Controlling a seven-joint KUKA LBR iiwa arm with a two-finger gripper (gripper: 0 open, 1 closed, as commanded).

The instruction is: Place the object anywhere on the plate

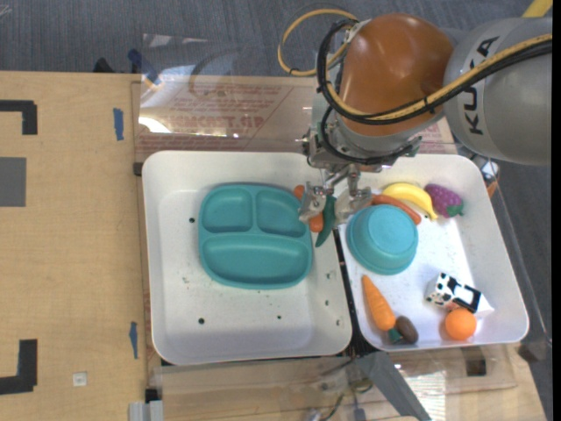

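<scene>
The arm (491,68) reached in from the right, its orange band sitting above the far edge of the bins, and the gripper (326,202) hung over the divide between the left bin (166,323) and the right bin (504,261). Between its fingers it pinched a small orange and green object (318,220), perhaps a toy carrot, though the view was too cluttered there to be sure. That object hung just beside the right rim of the teal plate (254,235), a three-compartment dish lying in the left bin, and did not appear to rest on it. In the right bin a teal bowl (383,238) stood close to the gripper, with a yellow banana (412,196) and purple grapes (445,199) beyond it. Nearer the front lay an orange carrot (379,301), a small brown piece (405,329), an orange ball (459,324) and a black-and-white toy (454,292)
</scene>
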